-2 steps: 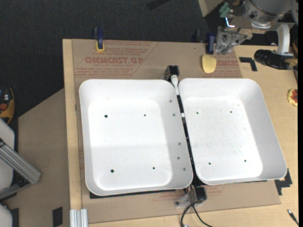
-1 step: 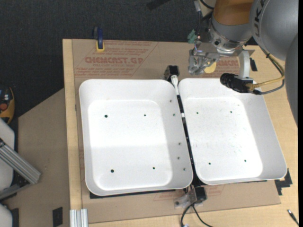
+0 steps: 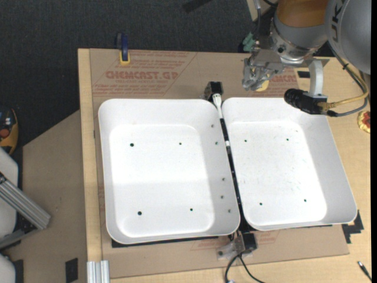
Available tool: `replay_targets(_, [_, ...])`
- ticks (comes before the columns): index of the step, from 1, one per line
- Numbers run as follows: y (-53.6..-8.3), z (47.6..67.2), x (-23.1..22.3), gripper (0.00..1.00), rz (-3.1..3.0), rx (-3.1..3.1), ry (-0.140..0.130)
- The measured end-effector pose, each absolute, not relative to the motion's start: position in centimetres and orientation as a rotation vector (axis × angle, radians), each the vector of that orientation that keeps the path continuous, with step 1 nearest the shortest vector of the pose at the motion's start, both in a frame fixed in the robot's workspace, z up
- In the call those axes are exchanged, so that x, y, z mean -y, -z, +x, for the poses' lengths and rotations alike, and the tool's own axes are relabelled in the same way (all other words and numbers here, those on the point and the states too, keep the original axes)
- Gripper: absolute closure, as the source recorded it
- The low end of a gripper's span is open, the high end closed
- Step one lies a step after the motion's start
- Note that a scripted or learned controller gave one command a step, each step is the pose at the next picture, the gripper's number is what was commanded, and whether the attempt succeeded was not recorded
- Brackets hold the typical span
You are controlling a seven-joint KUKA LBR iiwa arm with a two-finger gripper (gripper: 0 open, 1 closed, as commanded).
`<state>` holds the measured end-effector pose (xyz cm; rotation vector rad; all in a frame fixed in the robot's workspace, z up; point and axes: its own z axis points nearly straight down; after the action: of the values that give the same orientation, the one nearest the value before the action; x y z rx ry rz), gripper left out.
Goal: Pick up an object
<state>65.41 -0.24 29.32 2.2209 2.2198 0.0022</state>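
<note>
The camera view, looking down at a slant, takes in two shallow white plastic bins side by side on a brown board-covered tabletop (image 3: 147, 75) printed with red lettering. The left white bin (image 3: 159, 170) sits at about nine o'clock from centre, the right white bin (image 3: 283, 164) at about three o'clock, their near rims touching along a dark seam, probably so the arm can carry things from one to the other. I can find nothing to pick up on either bin floor, just small dark dots and faint specks in the right one. The grey arm with its orange band (image 3: 300, 10) hangs in at about one o'clock, and its claw (image 3: 257, 82) hovers beyond the far rim of the right bin rather than over its floor. Something pale yellowish shows at the claw tips, but it is too small to name, and I cannot tell whether the claw is apart or together. A blue-and-yellow clamp (image 3: 123, 47) at eleven o'clock pins the board in place.
</note>
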Motion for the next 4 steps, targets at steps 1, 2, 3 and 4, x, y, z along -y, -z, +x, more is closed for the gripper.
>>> replay_targets(1, [-31.6,63.7,-0.6,1.0,2.219,-2.221,-0.003])
replay_targets(2, [-24.8,66.3,-5.6,1.0,2.22,-2.23,0.005])
replay_targets(3, [-29.0,64.6,-5.6,1.0,2.219,-2.22,-0.006])
replay_targets(4, [-29.4,64.1,-7.3,1.0,2.218,-2.223,-0.004])
